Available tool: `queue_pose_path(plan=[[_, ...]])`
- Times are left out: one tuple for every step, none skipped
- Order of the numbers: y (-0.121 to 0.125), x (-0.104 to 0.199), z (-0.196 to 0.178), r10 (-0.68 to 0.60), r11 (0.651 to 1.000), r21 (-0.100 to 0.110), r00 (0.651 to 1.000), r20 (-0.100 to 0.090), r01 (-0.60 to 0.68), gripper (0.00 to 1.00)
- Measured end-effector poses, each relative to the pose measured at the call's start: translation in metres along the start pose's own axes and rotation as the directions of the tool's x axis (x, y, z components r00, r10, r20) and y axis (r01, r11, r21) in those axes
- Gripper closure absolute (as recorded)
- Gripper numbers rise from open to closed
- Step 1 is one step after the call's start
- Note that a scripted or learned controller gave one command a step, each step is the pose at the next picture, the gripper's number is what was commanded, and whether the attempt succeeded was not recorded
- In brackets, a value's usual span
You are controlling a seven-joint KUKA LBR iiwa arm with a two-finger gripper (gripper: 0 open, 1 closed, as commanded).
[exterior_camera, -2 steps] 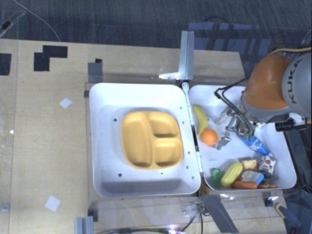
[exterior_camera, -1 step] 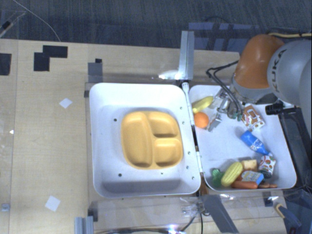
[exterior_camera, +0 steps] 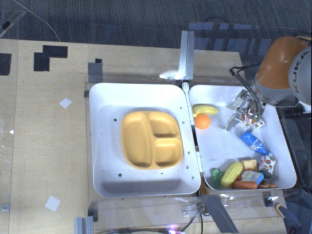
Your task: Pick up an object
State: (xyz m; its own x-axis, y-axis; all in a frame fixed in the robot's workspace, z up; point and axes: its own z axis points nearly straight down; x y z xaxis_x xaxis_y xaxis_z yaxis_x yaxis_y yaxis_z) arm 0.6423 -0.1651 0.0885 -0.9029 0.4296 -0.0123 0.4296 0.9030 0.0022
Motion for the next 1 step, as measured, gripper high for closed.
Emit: queue_pose_path(plan=[[0.028,0.0757,-0.002,0.235,0.972,-0.003,0.972,-0.002,-0.235,0.0]])
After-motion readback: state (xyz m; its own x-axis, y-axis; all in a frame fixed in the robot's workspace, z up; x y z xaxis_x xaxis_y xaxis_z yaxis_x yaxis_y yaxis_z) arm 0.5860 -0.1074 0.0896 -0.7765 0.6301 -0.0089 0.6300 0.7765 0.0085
